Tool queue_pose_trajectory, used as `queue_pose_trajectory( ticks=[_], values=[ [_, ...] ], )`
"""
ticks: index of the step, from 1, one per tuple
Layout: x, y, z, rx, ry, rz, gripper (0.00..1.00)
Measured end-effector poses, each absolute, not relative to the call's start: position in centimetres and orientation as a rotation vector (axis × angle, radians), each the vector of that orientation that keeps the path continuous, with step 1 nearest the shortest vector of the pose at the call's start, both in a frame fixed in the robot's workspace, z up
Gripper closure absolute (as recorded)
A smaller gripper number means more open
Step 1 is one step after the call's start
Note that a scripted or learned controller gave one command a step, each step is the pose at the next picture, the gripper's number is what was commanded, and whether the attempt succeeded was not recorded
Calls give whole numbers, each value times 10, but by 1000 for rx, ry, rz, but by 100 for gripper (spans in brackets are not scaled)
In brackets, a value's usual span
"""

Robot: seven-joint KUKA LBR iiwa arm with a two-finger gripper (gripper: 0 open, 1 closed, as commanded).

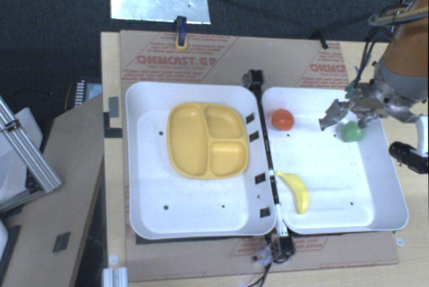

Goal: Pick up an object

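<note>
one fixed camera, high over both bins (201, 228), slanted downward

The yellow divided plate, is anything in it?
Empty. The yellow divided plate shows three bare compartments; the banana lies in the other bin.

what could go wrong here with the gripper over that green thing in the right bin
1. The gripper sits above the green object, which lies close to the right bin far wall; a descent could clip the wall or nudge the object aside.
2. The green object looks small and rounded, so it may slip out as the fingers close.
3. The orange ball lies nearby to the left and could roll if bumped.
</note>
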State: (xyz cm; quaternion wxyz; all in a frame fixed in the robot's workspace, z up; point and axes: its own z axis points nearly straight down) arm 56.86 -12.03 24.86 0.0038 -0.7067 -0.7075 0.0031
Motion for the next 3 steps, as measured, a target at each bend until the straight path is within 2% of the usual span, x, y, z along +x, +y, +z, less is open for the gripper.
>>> queue_pose_trajectory(
  ticks=[1,3],
  values=[
    [571,-120,254,-2219,-2226,-1,0],
    [570,-128,154,-2220,-2220,2,0]
  ],
)
